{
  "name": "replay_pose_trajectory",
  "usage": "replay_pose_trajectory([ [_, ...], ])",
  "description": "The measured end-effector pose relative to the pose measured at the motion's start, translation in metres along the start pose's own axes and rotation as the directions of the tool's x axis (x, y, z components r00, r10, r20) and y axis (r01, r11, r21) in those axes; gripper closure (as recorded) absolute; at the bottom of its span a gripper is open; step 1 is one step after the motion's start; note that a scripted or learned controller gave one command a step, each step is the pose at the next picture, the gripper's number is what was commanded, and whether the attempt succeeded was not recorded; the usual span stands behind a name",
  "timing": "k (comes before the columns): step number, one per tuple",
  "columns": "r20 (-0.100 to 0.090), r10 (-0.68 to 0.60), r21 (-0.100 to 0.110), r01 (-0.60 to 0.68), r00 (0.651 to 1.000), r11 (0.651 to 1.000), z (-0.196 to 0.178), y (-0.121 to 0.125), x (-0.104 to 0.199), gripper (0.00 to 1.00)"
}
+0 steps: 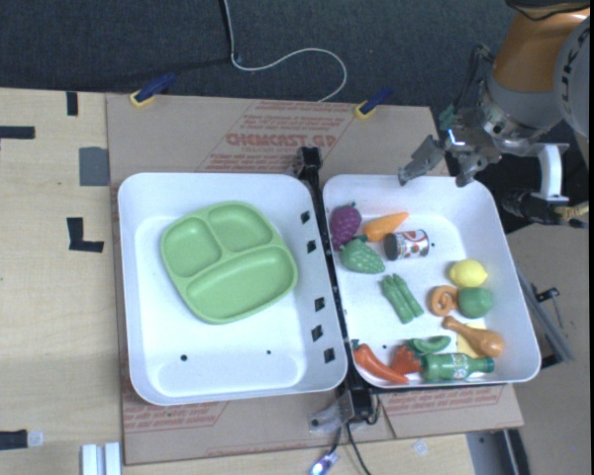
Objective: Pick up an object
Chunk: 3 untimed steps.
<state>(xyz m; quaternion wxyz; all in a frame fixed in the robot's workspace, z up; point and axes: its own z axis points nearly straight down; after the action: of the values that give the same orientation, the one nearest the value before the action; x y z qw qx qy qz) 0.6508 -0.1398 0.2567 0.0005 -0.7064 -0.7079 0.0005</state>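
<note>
Camera view: 2 white bins sit side by side on the surface. The left bin point(148, 359) carries a green tray point(228, 260) with 3 compartments. The right bin point(490, 226) carries the toys. The claw point(438, 161) hangs above that bin's rim at about 1 o'clock of the bin, its 2 fingers spread apart with nothing between them.

No 1 thing is named by the task, so the pick is a judgement. Nearest the claw, toward 11 o'clock of the bin, lie the grapes point(345, 223), the carrot point(386, 226) and the small can point(411, 243); the broccoli point(361, 257) touches the grapes. These crowd each other, so fingers may nudge a neighbour.

The lemon point(467, 272) at 3 o'clock looks like the cleaner choice: likely light, hollow, stiff plastic, smooth and rounded, so it could squirt out unless taken across its middle. The lime point(475, 302) sits just beside it at its 6 o'clock, so close across the 9-to-3 line. The asparagus point(401, 298) near the centre stands apart and offers a narrow waist for a grasp across its width. The bottle point(455, 367) and drumstick point(475, 336) at 5 o'clock lie close to the wall.
</note>
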Motion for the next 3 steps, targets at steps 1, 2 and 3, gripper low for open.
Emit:
replay_pose_trajectory([
  [1, -0.002, -0.005, -0.003, 0.005, 1.0, 1.0, -0.102, -0.058, 0.066, 0.0],
  [2, -0.002, -0.006, 0.003, 0.006, 1.0, 1.0, -0.112, -0.126, 0.141, 0.0],
  [3, 0.0, -0.003, 0.004, 0.003, 1.0, 1.0, -0.082, -0.169, 0.193, 0.0],
])
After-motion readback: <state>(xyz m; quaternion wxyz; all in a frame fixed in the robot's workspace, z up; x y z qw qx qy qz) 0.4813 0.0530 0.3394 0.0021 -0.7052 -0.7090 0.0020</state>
